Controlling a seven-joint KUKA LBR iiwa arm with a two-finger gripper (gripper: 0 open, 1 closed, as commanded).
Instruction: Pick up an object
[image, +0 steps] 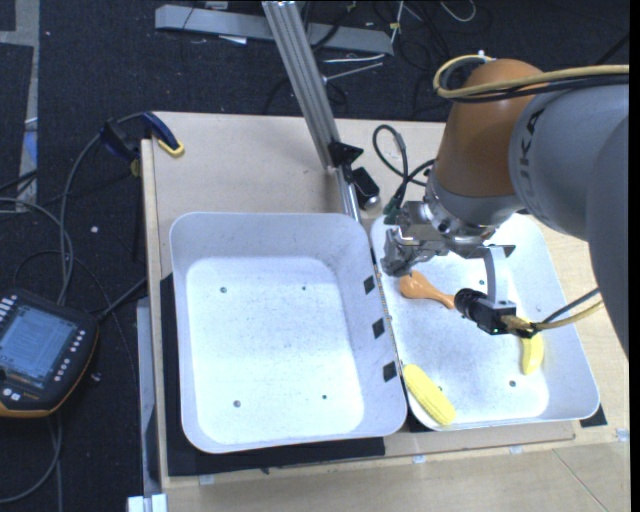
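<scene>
Gripper (396, 258) sits low over the inner edge of the right bin (565, 395), close to the wall it shares with the left bin (190, 235). Whether it is released or clenched cannot be told, because the wrist and the orange band of the arm (560, 130) cover it from above. Nothing can be seen held in it.

Judging by size, the greatest risk is the arm itself. It hangs over much of the right bin, and a descent this close to the shared wall could land the gripper on the rim instead of on an object. The bins could then be pushed across the desk (250, 160).

Next come the objects to be picked, all lying in the right bin. The yellow corn cob (428, 394) lies against the shared wall near the front corner, where a grasp has little room to close. The yellow banana (532, 353) lies toward the outer side, just beside a black fitting (478, 306) on a yellow cable, which could snag it. The small orange pear-shaped piece (424, 289) is nearest to the gripper, just beside it. Its rounded body and thin neck look likely to roll or slip aside under a glancing touch, and I judge it the probable target.

Hidden parts: the bin floor beneath the wrist, the tip of the gripper, and the near end of the orange piece. The upper end of the banana is partly masked by the black fitting and cable.
</scene>
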